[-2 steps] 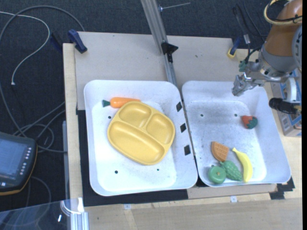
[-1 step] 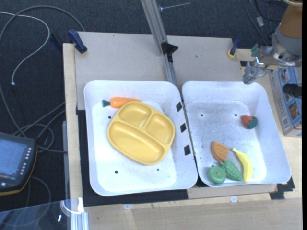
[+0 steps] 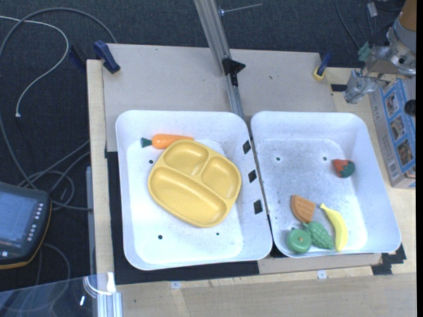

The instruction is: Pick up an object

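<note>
Banana (image 3: 337, 225) in the right bin (image 3: 370, 140) looks a light, stiff, smooth plastic toy; grip across its narrow middle. Whether the jaws of the gripper (image 3: 357, 84) are parted, I cannot tell.

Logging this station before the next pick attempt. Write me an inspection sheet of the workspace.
Surface: bench bears left bin and right bin, side by side.
Job's things: left bin holds yellow divided plate and carrot; right bin holds strawberry, waffle piece, banana, green apple, green bumpy toy.
Clutter: blue clamp, yellow clamp.
End effector: above the bench's far right corner, outside both bins.
Cables: loops on the floor.
Surroundings: tablet, metal post.
</note>
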### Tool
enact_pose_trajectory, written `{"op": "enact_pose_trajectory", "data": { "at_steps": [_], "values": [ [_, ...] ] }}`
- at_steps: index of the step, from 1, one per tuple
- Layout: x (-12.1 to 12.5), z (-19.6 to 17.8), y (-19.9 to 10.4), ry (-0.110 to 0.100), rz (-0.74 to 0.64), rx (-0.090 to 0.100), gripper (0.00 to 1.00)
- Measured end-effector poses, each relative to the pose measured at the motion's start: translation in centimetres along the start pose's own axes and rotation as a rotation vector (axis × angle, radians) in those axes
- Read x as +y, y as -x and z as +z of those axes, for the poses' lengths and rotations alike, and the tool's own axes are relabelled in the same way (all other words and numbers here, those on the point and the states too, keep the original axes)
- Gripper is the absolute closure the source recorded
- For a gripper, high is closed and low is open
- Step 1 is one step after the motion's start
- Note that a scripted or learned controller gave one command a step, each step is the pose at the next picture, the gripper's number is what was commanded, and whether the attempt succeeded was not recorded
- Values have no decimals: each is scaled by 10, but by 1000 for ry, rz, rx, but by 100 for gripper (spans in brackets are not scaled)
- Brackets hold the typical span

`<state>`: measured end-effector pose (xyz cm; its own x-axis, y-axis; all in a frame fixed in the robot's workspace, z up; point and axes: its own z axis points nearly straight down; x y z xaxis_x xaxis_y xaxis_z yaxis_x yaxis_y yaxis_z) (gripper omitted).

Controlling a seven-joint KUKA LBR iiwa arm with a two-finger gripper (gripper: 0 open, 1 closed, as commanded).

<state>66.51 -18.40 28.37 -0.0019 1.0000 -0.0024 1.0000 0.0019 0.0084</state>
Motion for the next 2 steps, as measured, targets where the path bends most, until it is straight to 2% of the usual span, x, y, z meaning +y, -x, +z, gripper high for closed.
{"op": "enact_pose_trajectory", "data": {
  "at_steps": [1,2],
  "values": [
    [-21,17,-49,-12,-3,5,100],
    [-33,21,-95,-12,-3,5,100]
  ]
}}
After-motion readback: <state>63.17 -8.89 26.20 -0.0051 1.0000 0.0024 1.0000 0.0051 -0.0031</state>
